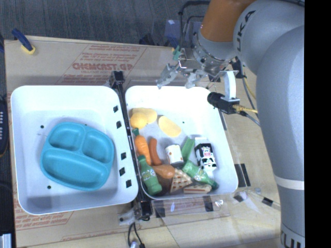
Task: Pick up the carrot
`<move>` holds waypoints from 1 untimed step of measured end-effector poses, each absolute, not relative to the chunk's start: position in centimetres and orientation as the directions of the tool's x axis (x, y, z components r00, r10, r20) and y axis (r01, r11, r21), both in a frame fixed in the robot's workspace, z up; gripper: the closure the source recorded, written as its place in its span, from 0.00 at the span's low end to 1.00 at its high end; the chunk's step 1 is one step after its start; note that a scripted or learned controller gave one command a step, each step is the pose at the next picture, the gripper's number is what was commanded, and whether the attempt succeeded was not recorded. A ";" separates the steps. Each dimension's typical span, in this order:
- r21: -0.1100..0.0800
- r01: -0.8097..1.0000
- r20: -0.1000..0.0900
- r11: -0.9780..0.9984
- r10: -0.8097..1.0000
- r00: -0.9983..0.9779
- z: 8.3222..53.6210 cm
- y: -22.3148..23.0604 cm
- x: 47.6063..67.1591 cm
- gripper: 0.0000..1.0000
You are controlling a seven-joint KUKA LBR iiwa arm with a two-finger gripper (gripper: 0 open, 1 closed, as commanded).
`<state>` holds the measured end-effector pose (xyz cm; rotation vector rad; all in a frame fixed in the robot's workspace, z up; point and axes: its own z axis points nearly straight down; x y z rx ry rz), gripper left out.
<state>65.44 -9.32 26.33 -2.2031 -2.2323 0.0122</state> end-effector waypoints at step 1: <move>-0.016 0.999 -0.002 -0.028 1.000 0.028 18.8 -5.5 62.9 0.00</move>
